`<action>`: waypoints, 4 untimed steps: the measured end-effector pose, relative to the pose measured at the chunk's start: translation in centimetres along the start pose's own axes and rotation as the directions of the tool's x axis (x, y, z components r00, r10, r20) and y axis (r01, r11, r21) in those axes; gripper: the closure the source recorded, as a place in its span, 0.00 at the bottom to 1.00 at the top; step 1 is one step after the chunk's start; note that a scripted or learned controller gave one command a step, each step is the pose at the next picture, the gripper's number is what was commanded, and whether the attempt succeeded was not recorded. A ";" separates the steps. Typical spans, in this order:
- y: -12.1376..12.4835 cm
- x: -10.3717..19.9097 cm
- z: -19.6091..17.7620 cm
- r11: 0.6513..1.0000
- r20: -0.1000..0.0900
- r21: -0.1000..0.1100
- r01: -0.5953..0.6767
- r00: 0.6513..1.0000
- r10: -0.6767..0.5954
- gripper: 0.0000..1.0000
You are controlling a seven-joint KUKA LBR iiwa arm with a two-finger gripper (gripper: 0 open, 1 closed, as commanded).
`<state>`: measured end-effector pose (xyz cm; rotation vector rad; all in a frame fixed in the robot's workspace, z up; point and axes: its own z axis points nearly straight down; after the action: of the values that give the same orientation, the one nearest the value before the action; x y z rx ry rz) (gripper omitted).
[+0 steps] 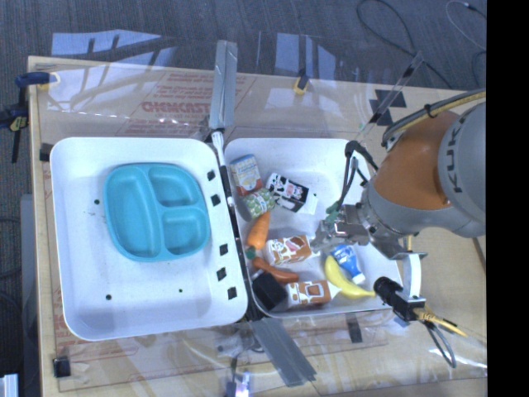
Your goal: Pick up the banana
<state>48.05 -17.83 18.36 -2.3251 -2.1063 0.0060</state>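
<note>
The yellow banana lies curved near the front right corner of the right bin. A small blue-and-white packet rests against its upper side. My gripper hangs low over the bin, just above and a little left of the banana, beneath the orange-banded wrist. Nothing shows as lifted; the banana rests on the bin floor.
The right bin is crowded: a carrot, a brown carton, a second carton, a black block, a black-and-white carton and a small box. The left bin holds a blue divided plate.
</note>
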 end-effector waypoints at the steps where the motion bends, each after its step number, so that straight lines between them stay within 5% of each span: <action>1: -0.2 -2.2 1.6 0.999 -0.001 -0.001 0.035 0.999 -0.035 0.00; 2: -0.2 -2.2 0.7 0.999 0.000 0.000 0.040 0.999 -0.040 1.00; 3: -0.2 -2.2 0.7 0.999 0.000 0.000 0.041 0.999 -0.041 0.00; 4: 0.0 -2.6 9.2 0.982 0.001 -0.007 0.187 0.982 -0.187 0.00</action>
<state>47.77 -20.46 9.21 -2.1206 -2.3186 -0.0013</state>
